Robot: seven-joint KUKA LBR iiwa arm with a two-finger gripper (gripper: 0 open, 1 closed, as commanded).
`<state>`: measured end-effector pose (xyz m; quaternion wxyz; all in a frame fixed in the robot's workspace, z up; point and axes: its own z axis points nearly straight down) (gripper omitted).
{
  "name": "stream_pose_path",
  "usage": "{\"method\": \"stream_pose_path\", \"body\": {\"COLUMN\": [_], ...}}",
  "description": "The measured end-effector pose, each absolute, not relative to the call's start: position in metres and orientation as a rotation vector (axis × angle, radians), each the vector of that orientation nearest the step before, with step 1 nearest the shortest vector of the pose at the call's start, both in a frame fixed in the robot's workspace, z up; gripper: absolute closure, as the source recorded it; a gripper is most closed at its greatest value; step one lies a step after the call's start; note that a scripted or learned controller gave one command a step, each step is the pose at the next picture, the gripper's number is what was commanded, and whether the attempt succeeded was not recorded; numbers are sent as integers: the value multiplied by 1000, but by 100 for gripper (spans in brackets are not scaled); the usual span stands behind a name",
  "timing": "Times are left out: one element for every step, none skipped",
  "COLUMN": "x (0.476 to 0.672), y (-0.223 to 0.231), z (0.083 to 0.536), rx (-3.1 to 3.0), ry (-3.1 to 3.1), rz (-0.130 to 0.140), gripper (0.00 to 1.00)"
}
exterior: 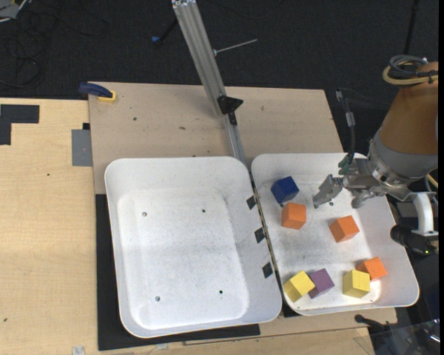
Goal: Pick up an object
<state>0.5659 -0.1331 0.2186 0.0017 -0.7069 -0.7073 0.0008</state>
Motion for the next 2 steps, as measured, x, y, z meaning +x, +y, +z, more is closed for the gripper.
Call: {"method": "stream_pose_path", "body": {"x": [566, 560], "y": [-134, -139], "z": [219, 172], "rx": [-2221, -2217], "ry": [-2218, -2216], "rz": [2, 8], "gripper": [0, 0]}}
